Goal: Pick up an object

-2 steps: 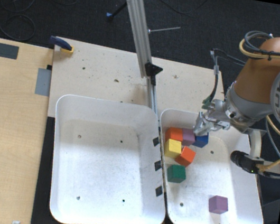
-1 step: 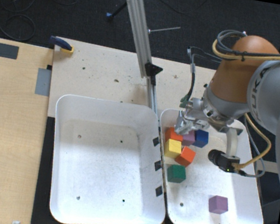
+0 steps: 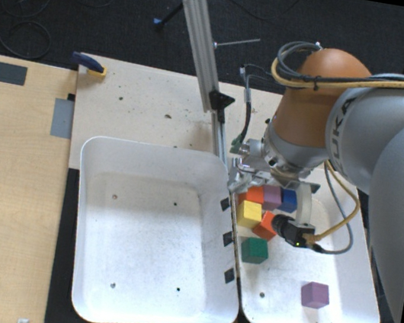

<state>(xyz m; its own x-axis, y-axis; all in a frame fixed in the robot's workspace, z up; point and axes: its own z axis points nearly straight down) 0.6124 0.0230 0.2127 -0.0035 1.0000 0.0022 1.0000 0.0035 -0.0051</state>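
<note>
From my seat the arm (image 3: 376, 141) takes up most of the right side: a grey body with an orange band above the wrist, reaching in over the right bin (image 3: 349, 314). Part of the maker's lettering runs down the grey casing, but I can read only a few letters of it. The wooden worktop (image 3: 4, 184) carries two shallow white bins side by side. The left bin (image 3: 93, 254) shows just dark specks on its floor.

A slanted metal rail (image 3: 205, 57) with a checkered marker at its top crosses from the upper middle down to the seam between the bins, and small black clips sit along that seam. A blue and yellow clamp (image 3: 89, 63) lies at the worktop's far left corner, and grey patches mark the wood on the left.

The pincer (image 3: 274, 189) hangs low over the far end of the right bin, right above a huddle of blocks. The wrist hides its tips, so I cannot tell how wide it stands or whether it has anything.

The huddle: an orange block (image 3: 256, 194), a yellow block (image 3: 250, 212), a small purple block (image 3: 272, 196), a blue block (image 3: 289, 201) and a red block (image 3: 266, 226), all touching or nearly so. A green block (image 3: 254, 250) sits just nearer. A lilac block (image 3: 315, 294) lies well apart, near the bin's front edge.
</note>
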